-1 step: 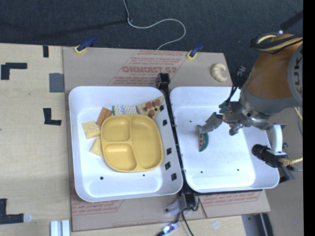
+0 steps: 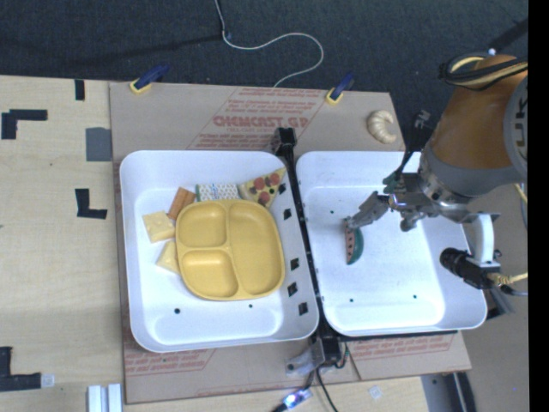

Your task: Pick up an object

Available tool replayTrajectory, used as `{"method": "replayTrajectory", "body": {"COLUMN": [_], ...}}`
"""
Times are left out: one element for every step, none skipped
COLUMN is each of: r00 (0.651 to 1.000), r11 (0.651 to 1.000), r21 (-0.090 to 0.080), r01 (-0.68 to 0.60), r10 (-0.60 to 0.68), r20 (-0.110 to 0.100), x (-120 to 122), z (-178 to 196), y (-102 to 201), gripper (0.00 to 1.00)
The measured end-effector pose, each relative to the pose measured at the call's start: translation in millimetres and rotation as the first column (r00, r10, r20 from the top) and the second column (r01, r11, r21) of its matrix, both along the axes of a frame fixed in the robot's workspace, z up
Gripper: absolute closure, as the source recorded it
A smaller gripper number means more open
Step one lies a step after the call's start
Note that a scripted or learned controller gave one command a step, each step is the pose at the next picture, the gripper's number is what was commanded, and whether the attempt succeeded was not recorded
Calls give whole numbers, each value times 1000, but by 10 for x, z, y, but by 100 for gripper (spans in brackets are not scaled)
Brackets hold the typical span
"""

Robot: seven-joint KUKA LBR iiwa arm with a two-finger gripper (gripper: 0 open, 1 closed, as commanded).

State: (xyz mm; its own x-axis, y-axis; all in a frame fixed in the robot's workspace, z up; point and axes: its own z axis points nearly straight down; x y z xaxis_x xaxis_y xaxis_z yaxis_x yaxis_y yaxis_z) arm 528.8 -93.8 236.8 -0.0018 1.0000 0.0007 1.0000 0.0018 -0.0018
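At the near side of the bench, the left bin [image 2: 137, 316] carries a yellow divided plate [image 2: 230, 249] that takes up most of its floor. Tucked around the plate's left and far edges are small toy food pieces: a pale cracker-like square [image 2: 158, 227], a brown piece [image 2: 181, 202] and a pizza-like slice [image 2: 264, 187] up against the divider between the bins.

The right bin [image 2: 403, 316] holds one thing, a small watermelon slice [image 2: 354, 246], green rind with a red face, lying on the bin floor left of centre. Its long axis runs roughly near-to-far in the view, slightly curved.

The gripper [image 2: 353, 222] reaches in from the right, slanting down and to the left, and its tip sits just at the far end of the slice, either touching it or a hair above; the view cannot settle which. Whether the jaws are apart or together I cannot tell, since they merge into one dark shape here. The slice lies just nearer the camera than the tip, so the grasp turns on straddling its narrow width.

Farther back, a beige lump [image 2: 383, 125] rests on the cardboard sheet [image 2: 257, 118].
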Motion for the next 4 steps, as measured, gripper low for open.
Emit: {"method": "replayTrajectory", "body": {"r00": [1000, 1000, 1000, 1000], "r11": [1000, 1000, 1000, 1000], "r21": [0, 0, -1, -1], "r01": [2, 2, 1, 1], "r10": [-2, -2, -1, -1], "r20": [-6, -7, 0, 1], "x": [17, -98, -103, -98], "z": [-585, -1089, -1546, -1420], "y": [-80, -74, -67, -68], "gripper": [0, 0, 0, 100]}}
